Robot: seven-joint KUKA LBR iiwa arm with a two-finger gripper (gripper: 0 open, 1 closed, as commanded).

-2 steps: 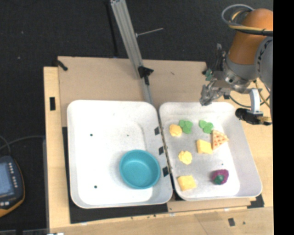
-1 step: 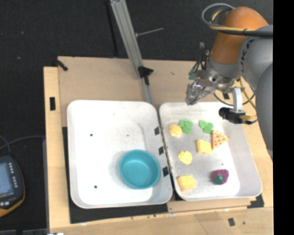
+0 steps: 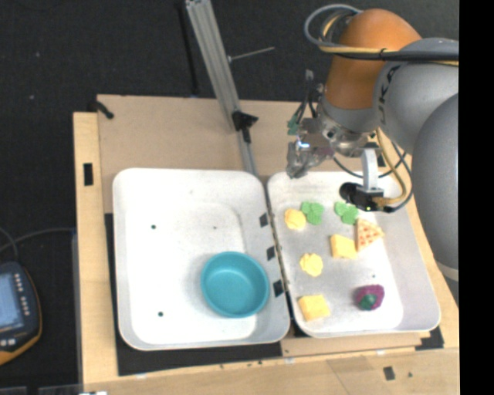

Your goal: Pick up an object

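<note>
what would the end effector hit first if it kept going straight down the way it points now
Probably the bare floor of the right bin near its far left corner. The end effector points down over that corner, and the nearest item, a yellow piece, lies closer to the camera. Depth is unclear, so it might catch the rim.

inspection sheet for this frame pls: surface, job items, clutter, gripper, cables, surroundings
Surface: wooden bench bearing left bin and right bin, side by side.
Job's things: right bin holds yellow pieces, green pieces, pizza slice toy, purple piece; left bin holds teal bowl.
Clutter: nothing seen.
Gripper: gripper above the right bin's far left corner, nothing seen in it; finger state unclear.
Cables: cable loops atop the wrist, more beside it.
Surroundings: slanted metal pole, handheld pendant at left, dark floor.
</note>
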